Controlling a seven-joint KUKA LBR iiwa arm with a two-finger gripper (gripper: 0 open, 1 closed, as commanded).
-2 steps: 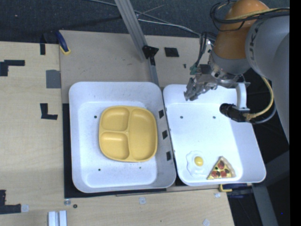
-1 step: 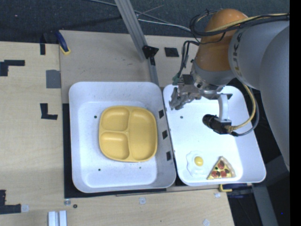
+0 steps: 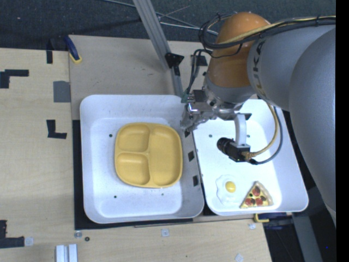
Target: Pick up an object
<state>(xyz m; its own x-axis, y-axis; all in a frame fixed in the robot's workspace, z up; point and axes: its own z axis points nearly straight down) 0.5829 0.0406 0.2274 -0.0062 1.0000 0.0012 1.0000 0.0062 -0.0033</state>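
Observation:
A yellow divided plate (image 3: 148, 154) lies flat in the left bin (image 3: 98, 201). In the right bin (image 3: 289, 184), near the front, lie a toy fried egg (image 3: 228, 188) and a toy pizza slice (image 3: 256, 196). My gripper (image 3: 192, 115) hangs under the orange band and grey wrist, over the back part of the ridge between the two bins, just beyond the plate's far right corner. The wrist hides most of it. I see nothing held in it.
A slanted metal pole (image 3: 155, 31) rises behind the bins near the gripper. A black fitting with a yellow cable (image 3: 234, 149) hangs over the right bin. The large grey arm covers the right bin's far side.

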